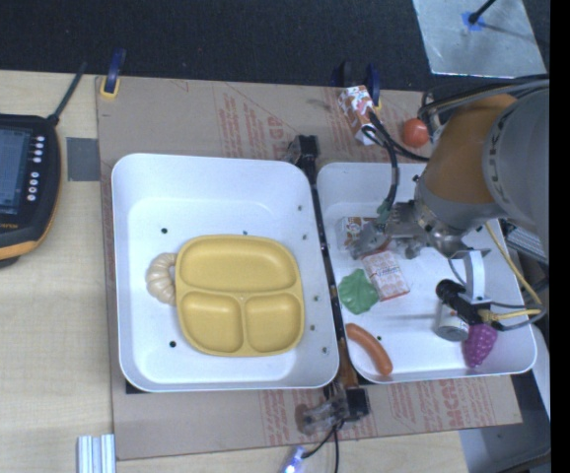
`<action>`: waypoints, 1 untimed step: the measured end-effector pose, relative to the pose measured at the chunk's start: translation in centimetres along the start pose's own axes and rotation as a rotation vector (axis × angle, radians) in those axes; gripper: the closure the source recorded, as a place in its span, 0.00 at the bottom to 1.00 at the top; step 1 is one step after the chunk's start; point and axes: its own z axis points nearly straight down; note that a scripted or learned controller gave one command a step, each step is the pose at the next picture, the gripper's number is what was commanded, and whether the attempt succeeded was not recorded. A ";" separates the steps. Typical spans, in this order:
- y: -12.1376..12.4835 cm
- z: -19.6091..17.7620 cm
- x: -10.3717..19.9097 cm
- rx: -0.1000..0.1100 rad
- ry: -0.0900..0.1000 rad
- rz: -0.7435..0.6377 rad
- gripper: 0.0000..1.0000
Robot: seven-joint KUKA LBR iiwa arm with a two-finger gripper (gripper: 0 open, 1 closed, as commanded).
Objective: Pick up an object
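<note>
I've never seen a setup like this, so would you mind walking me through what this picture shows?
This is one camera fixed above a workbench, looking down at a slant. The grey machine with the orange band entering from the right is a robot arm; its gripper is lowered over the right white bin. I cannot tell whether it holds anything. That bin contains a small red-and-white packet, a green piece, a toy sausage, a purple grape bunch and a few other small items. The left white bin holds a yellow divided plate with a cream-coloured toy beside it. The orange-edged device at the far left has a screen and buttons.
</note>
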 end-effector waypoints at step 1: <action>3.9 -0.1 0.8 -0.001 0.000 0.001 0.00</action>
